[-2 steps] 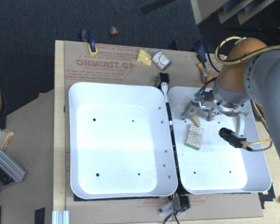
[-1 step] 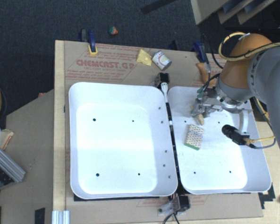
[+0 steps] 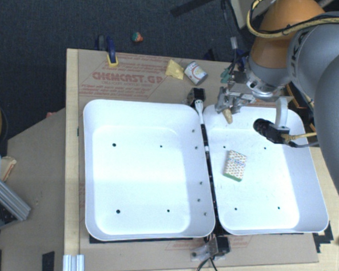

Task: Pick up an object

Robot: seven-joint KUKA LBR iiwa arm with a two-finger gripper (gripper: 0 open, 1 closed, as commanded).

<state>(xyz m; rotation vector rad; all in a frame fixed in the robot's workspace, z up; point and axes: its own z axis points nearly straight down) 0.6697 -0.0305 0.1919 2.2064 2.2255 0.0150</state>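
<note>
On cardboard-topped bench [image 3: 133, 78]: two white bins [image 3: 99, 156]; dark carpet [image 3: 51, 16] around; gripper [image 3: 228, 110] state unclear.

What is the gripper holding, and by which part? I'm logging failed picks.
Nothing that can be seen. The gripper hangs over the right bin's far edge, and the patterned sponge lies apart on the bin floor.

You are looking at a robotics lab or test cell: a grey industrial arm [image 3: 317, 61] with an orange band reaches over two white bins [image 3: 142, 113] on a plywood surface [image 3: 87, 75] stencilled with a supplier's name. Loose cables [image 3: 213, 266], a blue clamp [image 3: 111, 51], aluminium framing [image 3: 5, 193] and dark carpet [image 3: 45, 15] surround it.
</note>
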